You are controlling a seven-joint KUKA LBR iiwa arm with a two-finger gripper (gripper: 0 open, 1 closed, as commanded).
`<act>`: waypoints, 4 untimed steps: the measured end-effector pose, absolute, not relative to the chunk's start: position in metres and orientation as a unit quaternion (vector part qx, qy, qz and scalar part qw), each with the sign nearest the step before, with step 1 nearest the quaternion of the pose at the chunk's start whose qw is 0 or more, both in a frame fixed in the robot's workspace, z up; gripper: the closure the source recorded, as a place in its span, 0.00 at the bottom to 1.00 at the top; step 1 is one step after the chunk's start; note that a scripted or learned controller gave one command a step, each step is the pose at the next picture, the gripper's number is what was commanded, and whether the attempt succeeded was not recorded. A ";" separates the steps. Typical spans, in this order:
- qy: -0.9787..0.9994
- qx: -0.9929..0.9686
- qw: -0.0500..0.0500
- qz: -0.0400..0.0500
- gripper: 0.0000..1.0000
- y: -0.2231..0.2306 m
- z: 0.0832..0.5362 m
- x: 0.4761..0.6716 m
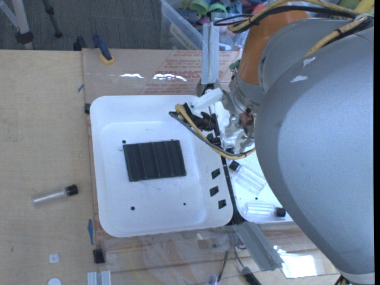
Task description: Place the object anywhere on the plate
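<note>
Centrally, black ribbed plate (154,160) lies flat.

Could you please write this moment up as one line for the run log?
arm: over right bin, hiding most of it | left bin: holds dark ridged plate | small tube: on bench left of bins | placement: not yet seen

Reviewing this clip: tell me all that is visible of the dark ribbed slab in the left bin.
The dark ribbed slab is a flat black rectangle, matte, perhaps rubber or plastic, crossed by several parallel grooves that split it into strips. It lies flat on the floor of the left white bin, roughly at its middle and turned slightly off square to the walls. Nothing rests on it or touches it except the bin floor. The grey arm hangs to its right, apart from it.
</note>
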State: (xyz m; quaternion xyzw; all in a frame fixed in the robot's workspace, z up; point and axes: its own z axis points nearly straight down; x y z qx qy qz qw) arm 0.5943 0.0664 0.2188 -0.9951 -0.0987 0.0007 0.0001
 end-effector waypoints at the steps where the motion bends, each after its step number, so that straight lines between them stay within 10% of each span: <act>1: -0.099 -0.995 0.000 0.000 1.00 0.140 0.164 0.604; 2: -0.218 -0.976 0.000 -0.001 1.00 0.224 0.177 0.651; 3: -0.341 -0.940 -0.001 0.001 1.00 0.225 0.097 0.601; 4: -0.442 -0.897 0.000 0.001 1.00 0.226 0.140 0.634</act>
